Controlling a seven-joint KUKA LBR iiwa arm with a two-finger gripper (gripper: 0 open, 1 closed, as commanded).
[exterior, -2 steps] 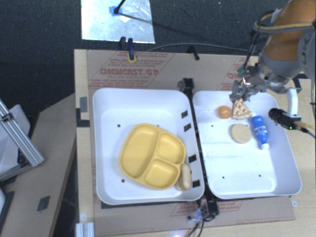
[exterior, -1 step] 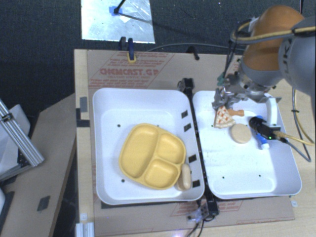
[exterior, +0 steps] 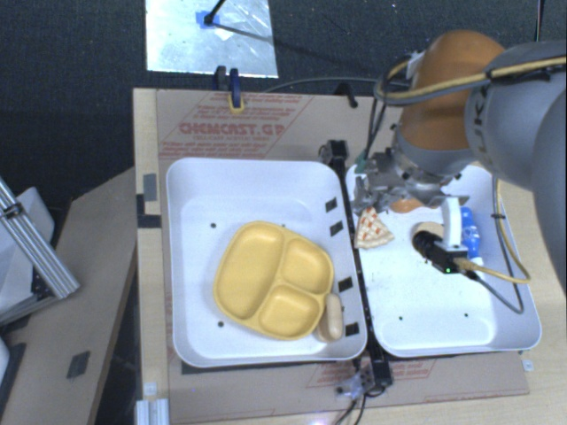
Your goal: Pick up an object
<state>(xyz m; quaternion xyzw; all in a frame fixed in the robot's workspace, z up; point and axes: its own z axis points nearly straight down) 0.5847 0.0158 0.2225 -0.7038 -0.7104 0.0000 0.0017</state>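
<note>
My gripper (exterior: 376, 195) hangs low over the back left corner of the right bin (exterior: 443, 326), under the orange wrist band. Just below it lies a toy pizza slice (exterior: 373, 229), flat on the bin floor next to the divider. An orange rounded object (exterior: 406, 205) peeks out from beneath the wrist. To the right sit a white and blue item (exterior: 462, 227) and a beige ring-shaped piece (exterior: 428, 234) beside a black cable end. I see nothing held in the gripper.
The left bin (exterior: 204, 202) holds a yellow divided plate (exterior: 273, 278), with a small beige bread-like piece (exterior: 332, 316) against its front right edge. A black cable (exterior: 496, 277) loops across the right bin. The arm covers that bin's back part.
</note>
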